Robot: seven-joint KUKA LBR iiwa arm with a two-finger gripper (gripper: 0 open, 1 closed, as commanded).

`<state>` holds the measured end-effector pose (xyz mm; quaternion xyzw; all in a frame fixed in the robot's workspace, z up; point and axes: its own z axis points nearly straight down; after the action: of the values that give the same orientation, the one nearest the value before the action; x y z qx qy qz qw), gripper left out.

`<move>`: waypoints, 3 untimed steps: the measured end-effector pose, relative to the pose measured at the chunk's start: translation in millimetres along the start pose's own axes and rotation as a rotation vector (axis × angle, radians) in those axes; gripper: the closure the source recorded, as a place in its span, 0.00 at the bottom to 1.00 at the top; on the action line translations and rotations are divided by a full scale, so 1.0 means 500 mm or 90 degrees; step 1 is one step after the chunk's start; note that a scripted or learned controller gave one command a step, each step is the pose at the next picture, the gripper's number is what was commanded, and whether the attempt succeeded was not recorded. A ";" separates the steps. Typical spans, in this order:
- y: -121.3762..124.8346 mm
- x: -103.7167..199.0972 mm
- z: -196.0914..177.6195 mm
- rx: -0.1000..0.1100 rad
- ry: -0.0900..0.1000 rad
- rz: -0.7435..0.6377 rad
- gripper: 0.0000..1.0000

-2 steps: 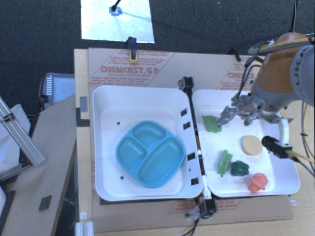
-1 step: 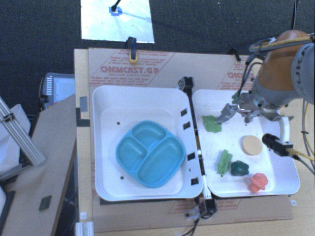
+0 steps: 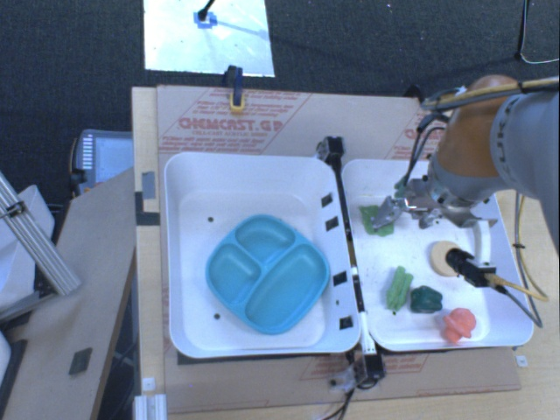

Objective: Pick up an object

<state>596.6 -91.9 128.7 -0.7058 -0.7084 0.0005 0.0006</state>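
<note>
My gripper [image 3: 408,212] hangs low over the upper left part of the right bin [image 3: 502,297], reaching in from the right. A crumpled green leafy piece [image 3: 376,219] lies right at its left side, touching or nearly touching it. I cannot see whether anything is held. Further down the same bin lie a light green pod [image 3: 400,287], a dark green lump [image 3: 426,299], a pink-red piece [image 3: 458,323] and a tan disc [image 3: 439,258].
The left bin [image 3: 188,261] holds a blue divided plate [image 3: 267,274] near its middle. A black-clipped divider [image 3: 343,234] runs between the two bins. Cardboard [image 3: 262,121] lies under both bins, with a pale sheet [image 3: 208,24] beyond it.
</note>
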 end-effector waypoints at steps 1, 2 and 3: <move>0.000 0.001 0.094 0.001 0.000 0.001 0.00; 0.003 0.000 0.066 -0.003 0.000 0.002 1.00; 0.002 -0.017 -0.030 -0.004 -0.001 0.003 1.00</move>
<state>597.9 -100.6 143.6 -0.7074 -0.7068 -0.0013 -0.0019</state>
